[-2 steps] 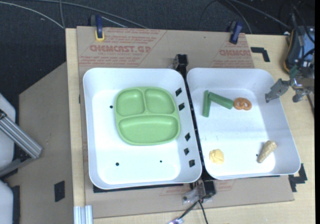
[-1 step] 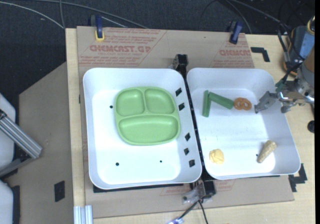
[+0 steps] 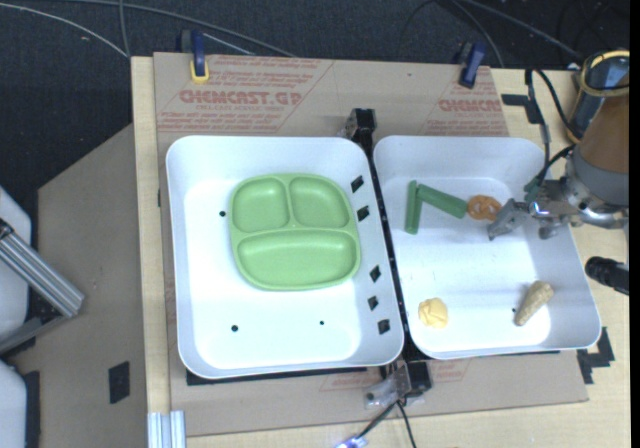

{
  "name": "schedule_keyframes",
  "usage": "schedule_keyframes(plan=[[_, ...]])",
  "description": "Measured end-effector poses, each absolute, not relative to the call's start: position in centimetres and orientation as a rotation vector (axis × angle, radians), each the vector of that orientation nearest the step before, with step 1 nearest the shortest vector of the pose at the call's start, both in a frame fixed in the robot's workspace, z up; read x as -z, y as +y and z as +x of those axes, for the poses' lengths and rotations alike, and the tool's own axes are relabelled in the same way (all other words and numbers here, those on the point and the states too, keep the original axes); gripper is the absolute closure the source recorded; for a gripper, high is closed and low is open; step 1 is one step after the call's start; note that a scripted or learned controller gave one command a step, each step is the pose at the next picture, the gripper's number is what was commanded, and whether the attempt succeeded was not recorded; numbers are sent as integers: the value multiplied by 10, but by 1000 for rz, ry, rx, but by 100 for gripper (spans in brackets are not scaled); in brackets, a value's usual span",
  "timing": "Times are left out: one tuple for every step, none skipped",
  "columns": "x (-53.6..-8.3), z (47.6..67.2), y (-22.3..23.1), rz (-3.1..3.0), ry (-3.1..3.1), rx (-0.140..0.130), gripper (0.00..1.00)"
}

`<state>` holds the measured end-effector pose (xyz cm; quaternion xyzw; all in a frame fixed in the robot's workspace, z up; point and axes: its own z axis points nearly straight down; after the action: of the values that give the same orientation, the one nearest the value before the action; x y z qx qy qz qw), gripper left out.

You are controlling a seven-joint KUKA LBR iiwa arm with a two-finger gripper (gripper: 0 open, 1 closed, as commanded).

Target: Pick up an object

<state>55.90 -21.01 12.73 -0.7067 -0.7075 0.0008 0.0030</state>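
Note:
In the right bin (image 3: 560,266) lie a green L-shaped piece (image 3: 424,206), an orange-brown round object (image 3: 484,206), a yellow lump (image 3: 433,312) and a pale tan elongated object (image 3: 533,302). My gripper (image 3: 508,222) hangs over the right bin's upper right part, just right of and slightly below the orange-brown object. Its fingers look spread, with nothing between them. The grey arm with its orange band (image 3: 605,141) comes in from the right edge.
The left bin (image 3: 200,266) holds a green three-compartment plate (image 3: 295,232). Black clips line the divider between the bins (image 3: 372,246). Blue clamps (image 3: 199,54) hold the cardboard base at the back. Cables run across the dark floor behind.

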Motion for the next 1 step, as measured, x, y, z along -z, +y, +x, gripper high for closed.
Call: schedule_keyframes(plan=[[-83,559,-209,-2217,-2218,-2,0]])
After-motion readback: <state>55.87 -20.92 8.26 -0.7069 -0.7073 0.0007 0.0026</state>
